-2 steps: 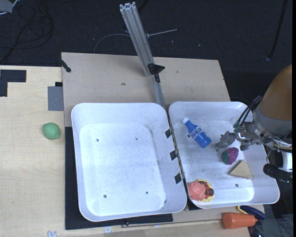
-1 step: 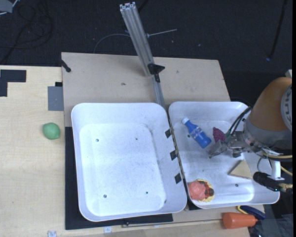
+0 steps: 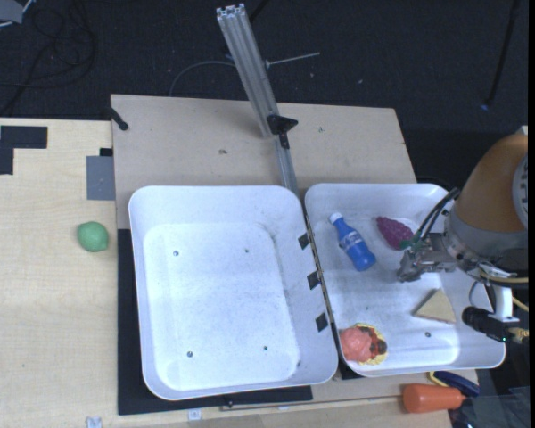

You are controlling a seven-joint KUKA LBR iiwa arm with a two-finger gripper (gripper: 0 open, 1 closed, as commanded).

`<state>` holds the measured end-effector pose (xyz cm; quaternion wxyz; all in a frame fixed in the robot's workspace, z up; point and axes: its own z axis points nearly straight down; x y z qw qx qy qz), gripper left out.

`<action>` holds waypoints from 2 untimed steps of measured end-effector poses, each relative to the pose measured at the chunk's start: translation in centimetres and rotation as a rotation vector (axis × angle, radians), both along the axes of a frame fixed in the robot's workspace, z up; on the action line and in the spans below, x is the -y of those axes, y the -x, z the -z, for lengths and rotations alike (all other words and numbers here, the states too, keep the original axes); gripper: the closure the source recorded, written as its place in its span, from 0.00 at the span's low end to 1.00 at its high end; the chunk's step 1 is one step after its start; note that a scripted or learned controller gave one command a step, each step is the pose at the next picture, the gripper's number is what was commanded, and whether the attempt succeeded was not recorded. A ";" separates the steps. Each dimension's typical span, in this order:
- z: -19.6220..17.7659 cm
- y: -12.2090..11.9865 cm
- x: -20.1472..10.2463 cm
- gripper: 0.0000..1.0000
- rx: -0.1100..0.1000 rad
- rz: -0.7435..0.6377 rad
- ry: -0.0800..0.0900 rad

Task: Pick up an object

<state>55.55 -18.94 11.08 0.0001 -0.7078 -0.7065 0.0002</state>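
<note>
**A:** Reaching in from the right, the arm (image 3: 495, 203) is hanging over the right bin (image 3: 401, 350). Are you seeing the orange band above its wrist?

**B:** I am. The tool (image 3: 413, 268) is sitting low over the middle of that bin, pointing toward the left. It is showing as a dark cluster, so I cannot tell how it is set, and nothing is showing clamped in it.

**A:** What is lying around it?

**B:** A blue bottle (image 3: 353, 242) with a white cap is lying tilted just left of the tool, apart from it. A purple object (image 3: 394, 231) is lying just above the tool, near the bin's far wall. A tan wedge (image 3: 436, 307) is resting below and right of the tool, close to the arm.

**A:** And at the near edge?

**B:** A red and yellow object (image 3: 365, 343) is sitting in the right bin's near-left corner, well apart from the tool.

**A:** Anything outside the bins?

**B:** The left bin (image 3: 152, 208) is sitting beside the right one. A green ball (image 3: 94, 236) is resting on the counter (image 3: 36, 310) to the left of it. An orange object (image 3: 432, 397) is lying just past the right bin's near rim, and a metal rail (image 3: 254, 65) is slanting up behind the bins.
</note>
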 end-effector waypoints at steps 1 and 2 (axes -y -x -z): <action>-6.3 -0.2 0.2 1.00 0.005 -0.002 0.001; -11.8 -1.1 -0.4 1.00 0.004 -0.002 0.001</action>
